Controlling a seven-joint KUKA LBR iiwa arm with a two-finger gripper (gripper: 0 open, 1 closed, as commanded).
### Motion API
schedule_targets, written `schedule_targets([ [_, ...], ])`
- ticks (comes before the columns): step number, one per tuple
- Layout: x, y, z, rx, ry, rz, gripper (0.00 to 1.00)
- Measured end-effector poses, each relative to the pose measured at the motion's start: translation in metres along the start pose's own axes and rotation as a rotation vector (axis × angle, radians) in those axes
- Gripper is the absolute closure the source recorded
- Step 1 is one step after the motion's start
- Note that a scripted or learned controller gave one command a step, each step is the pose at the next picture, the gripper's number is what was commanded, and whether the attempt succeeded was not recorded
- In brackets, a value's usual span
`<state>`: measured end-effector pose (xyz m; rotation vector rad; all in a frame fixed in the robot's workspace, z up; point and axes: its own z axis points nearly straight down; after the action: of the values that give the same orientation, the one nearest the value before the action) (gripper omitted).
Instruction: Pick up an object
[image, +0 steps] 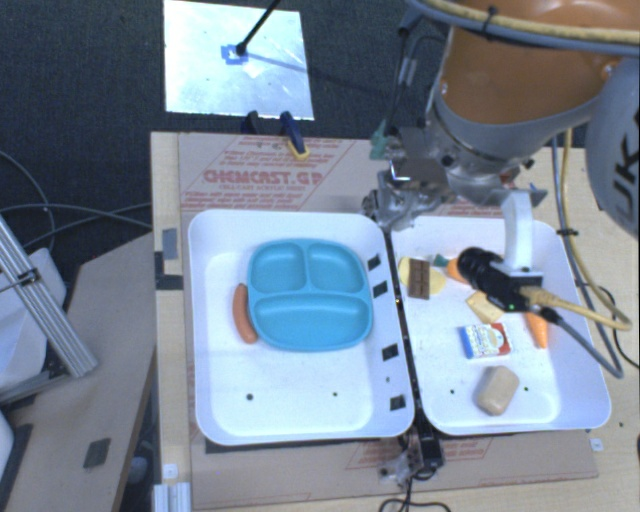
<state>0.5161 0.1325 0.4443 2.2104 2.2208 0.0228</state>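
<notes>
Camera view: arm hanging over bins' 12 o'clock edge, gripper sitting above divider; its state impossible to tell. Nothing lifted. Candidates lying in right bin: potato-like lump at 6 o'clock, blue-white packet mid-bin. Whole pick remaining.

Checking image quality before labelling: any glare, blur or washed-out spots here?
Camera view: strong glare on the shiny sheet at the top; the arm looms large and soft-focused near the lens; the white bins look bright, while the blue plate and sausage remain legible.
</notes>
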Motion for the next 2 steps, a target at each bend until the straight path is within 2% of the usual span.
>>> schedule_targets([
  [1, -0.021, -0.032, 0.061, 0.020, -0.005, 0.005, 1.00],
  [2, -0.010, -0.029, 0.006, 0.009, -0.002, -0.001, 1.00],
])
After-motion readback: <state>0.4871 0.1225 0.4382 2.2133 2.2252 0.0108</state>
